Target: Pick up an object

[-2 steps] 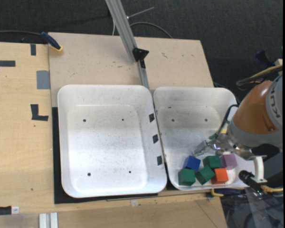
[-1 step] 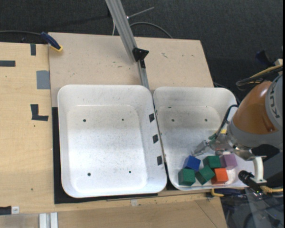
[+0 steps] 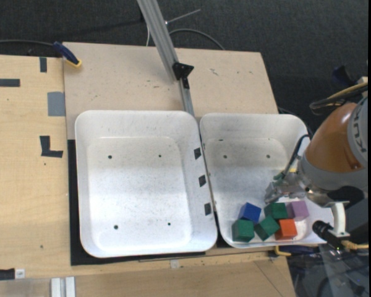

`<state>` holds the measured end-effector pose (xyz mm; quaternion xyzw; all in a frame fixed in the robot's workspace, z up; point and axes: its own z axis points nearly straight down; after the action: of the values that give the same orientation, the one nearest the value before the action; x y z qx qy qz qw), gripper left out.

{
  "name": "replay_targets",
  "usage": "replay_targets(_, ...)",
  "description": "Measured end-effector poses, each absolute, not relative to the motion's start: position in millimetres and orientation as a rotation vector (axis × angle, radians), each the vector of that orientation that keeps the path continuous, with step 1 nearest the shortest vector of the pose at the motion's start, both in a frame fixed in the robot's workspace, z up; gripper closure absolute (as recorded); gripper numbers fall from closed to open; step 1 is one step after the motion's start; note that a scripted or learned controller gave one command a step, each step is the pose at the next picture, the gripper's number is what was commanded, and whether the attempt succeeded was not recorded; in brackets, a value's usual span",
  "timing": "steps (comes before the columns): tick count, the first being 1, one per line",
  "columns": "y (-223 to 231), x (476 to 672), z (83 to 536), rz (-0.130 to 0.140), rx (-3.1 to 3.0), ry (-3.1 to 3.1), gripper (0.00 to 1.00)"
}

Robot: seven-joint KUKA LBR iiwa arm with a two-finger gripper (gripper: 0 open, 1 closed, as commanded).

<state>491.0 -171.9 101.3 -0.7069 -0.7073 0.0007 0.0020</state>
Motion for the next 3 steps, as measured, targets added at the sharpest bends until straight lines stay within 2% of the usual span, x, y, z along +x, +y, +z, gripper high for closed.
replay_targets(1, -178, 483.5, 150, -0.001, -2.224, -2.222, 1.0)
replay_targets(2, -181, 492.5, 209, -0.003, -2.223, -2.227, 1.0)
replay_targets(3, -180, 493.1, 224, -0.001, -2.22, -2.223, 1.0)
